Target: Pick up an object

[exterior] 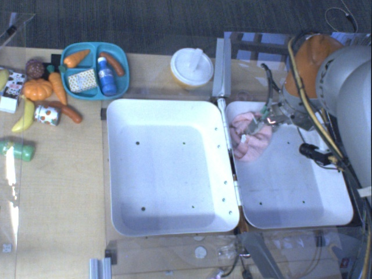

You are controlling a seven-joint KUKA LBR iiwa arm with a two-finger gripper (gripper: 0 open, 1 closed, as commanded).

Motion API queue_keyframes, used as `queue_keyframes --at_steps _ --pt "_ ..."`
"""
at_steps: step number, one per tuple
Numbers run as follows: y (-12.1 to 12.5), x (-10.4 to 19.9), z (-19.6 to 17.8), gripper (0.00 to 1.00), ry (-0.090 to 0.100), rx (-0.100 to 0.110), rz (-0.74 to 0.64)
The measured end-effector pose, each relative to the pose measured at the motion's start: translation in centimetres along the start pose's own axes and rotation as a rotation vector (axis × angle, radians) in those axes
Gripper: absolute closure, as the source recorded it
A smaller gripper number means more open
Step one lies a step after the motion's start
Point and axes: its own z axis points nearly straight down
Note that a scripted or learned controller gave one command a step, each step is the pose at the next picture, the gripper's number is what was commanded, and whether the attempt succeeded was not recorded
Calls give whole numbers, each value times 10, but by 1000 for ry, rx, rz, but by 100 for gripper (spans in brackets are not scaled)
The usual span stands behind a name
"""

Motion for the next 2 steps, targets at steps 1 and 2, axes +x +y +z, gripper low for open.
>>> queue_keyframes --at_steps 1,2 --pt "3 -10 0 0 7 24 -182" --pt "6 -12 -13 100 -6 10 -186"
